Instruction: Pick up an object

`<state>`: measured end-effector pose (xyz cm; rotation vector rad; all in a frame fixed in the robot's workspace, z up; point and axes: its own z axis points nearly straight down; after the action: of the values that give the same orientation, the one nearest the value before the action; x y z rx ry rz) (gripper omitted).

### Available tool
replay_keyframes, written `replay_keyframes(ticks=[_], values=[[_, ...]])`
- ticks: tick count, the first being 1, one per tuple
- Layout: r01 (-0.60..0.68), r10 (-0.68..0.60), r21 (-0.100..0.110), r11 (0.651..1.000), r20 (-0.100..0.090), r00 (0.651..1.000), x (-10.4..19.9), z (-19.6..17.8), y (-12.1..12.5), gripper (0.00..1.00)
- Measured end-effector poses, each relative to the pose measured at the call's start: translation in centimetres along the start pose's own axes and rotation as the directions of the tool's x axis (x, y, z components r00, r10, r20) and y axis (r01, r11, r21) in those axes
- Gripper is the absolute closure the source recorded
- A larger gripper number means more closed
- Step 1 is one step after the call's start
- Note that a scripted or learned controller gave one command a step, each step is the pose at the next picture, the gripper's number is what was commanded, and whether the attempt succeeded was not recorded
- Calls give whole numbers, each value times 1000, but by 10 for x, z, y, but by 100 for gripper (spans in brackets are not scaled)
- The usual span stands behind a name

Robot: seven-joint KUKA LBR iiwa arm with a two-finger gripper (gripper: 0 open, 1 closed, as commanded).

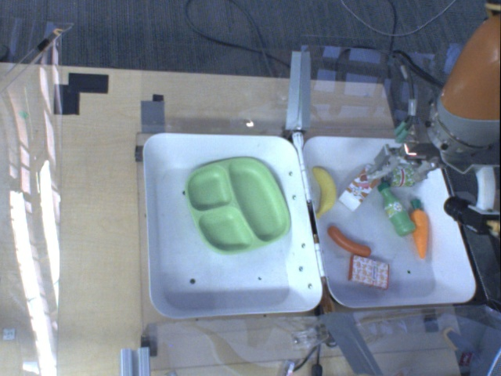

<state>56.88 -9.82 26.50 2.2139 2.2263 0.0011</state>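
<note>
One glossy green three-section plate in left bin, right bin with curved banana, sausage, carrot, green bottle, end effector grip unclear

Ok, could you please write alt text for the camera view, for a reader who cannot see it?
A grey robot arm with an orange band reaches from the right over the right white bin, which holds a yellow banana, red sausage, green bottle, orange carrot and small packets. The left white bin holds a green divided plastic plate.
</note>
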Motion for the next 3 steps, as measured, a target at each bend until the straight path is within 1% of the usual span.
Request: replay_keyframes(ticks=[1, 2, 3], values=[[-157, 157, -1, 988, -2, 988, -10, 31, 0, 0], [-119, 119, 0, 993, 0, 993, -67, 86, 23, 0], [-132, 132, -15, 991, -3, 991, -94, 164, 27, 0]])
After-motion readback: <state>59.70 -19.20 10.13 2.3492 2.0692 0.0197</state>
